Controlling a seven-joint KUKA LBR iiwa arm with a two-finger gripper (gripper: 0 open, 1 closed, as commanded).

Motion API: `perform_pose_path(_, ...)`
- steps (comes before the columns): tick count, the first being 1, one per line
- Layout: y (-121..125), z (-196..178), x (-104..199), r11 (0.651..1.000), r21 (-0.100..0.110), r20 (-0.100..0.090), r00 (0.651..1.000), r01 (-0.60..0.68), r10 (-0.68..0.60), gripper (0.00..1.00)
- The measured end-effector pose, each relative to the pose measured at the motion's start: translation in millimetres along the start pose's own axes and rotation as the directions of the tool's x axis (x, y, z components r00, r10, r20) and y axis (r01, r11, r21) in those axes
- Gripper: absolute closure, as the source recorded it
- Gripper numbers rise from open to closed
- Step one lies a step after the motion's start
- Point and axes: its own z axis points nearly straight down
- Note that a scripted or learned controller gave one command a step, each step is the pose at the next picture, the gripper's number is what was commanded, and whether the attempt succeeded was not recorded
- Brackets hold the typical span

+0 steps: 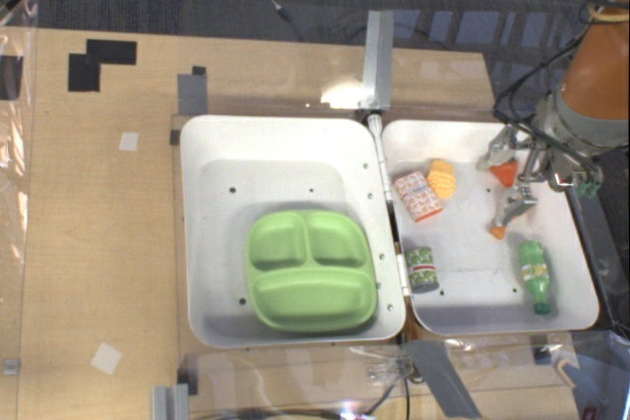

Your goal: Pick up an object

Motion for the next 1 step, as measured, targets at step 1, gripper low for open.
perform_pose_path(1, 50.4, 110.2, 11.0, 1.0, 0.001, 0.021, 1.0, 0.002, -0.002, 0.0)
